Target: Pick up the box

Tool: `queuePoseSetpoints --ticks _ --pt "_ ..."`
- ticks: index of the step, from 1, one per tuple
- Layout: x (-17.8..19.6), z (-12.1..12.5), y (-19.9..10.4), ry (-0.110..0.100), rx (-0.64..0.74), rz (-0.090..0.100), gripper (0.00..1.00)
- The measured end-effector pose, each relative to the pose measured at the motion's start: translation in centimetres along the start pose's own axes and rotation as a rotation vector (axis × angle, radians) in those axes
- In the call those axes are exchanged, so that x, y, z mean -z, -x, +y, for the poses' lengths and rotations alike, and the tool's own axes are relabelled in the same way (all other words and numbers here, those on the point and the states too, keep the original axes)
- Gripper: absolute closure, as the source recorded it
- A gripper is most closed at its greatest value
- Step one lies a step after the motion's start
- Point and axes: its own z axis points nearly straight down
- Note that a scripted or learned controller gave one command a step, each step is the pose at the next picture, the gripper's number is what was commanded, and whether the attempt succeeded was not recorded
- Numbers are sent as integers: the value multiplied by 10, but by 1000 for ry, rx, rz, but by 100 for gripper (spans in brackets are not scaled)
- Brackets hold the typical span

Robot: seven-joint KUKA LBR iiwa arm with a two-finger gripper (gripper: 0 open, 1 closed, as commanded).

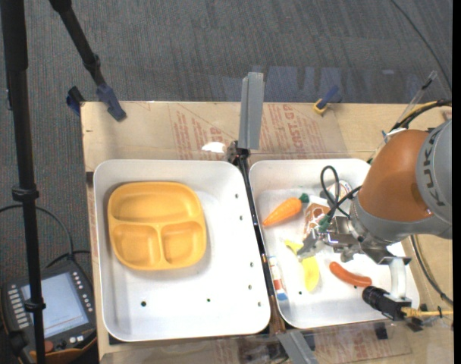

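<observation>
- The arm (401,184) comes in over the right edge of the right bin (287,309) and hangs across that bin's middle, covering a good chunk of what's in there.
- The left bin (177,317) only matters as a place to stay out of. It has a yellow divided plate (156,224) sitting toward its left edge and far corner.
- The gripper (321,237) sits low over the middle of the right bin. Honestly can't tell whether its jaws are apart or together; it's a dark tangle from this angle.
- The box (317,214), as best I can judge, is the small brown and white thing just beside the gripper on its far side, partly tucked under the wrist. Only a corner of it shows.
- The carrot (283,211) lies just left of the box, pointing at the divider edge.
- The banana (309,273) is toward the near edge, and a sausage (350,274) is right of it.
- A thin marker (277,279) runs along the left edge of that bin.
- My take for doing this well: line up square on the box's flat sides, come straight down, and keep clear of the carrot so it doesn't get nudged in or grabbed instead. Tight cluster, easy to miss.
</observation>
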Motion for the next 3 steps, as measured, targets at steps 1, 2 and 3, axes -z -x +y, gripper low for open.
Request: queuePoseSetpoints --ticks 1,2,3 --pt "1 65 78 3 -109 -1 0" --pt "-47 82 25 5 -187 0 0" --pt "-55 67 97 5 -208 7 0"
